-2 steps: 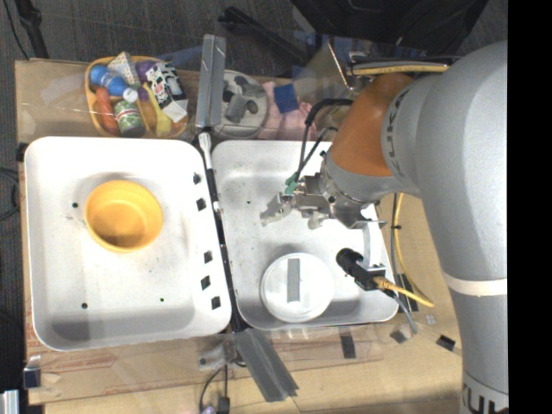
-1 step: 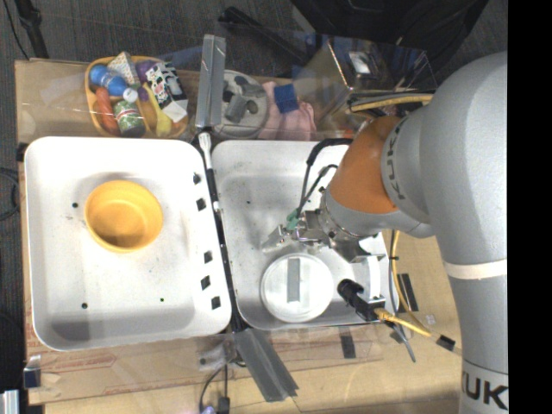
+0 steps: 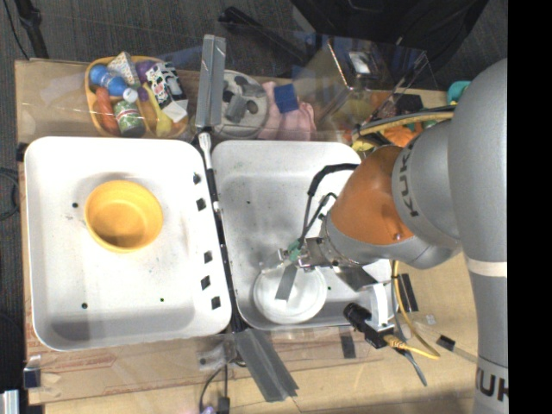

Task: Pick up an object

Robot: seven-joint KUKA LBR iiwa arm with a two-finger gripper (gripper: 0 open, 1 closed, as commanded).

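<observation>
Looking down on the bench, you see two shallow white bins side by side. The left bin holds a yellow bowl, sitting upright in its upper-left part, well apart from everything else. The right bin holds a white round dish near its lower edge, close to the bin's front wall.

The arm reaches in from the right, its orange band above the wrist over the right bin. You find the gripper lowered onto the white round dish, its tip lying over the dish's upper part. A pale grey finger slants down across the middle of the dish. Whether the gripper is spread or closed, you cannot tell from this angle.

Behind the bins, a yellow basket of small bottles and packets sits at the upper left, with a pink cloth further right.
</observation>
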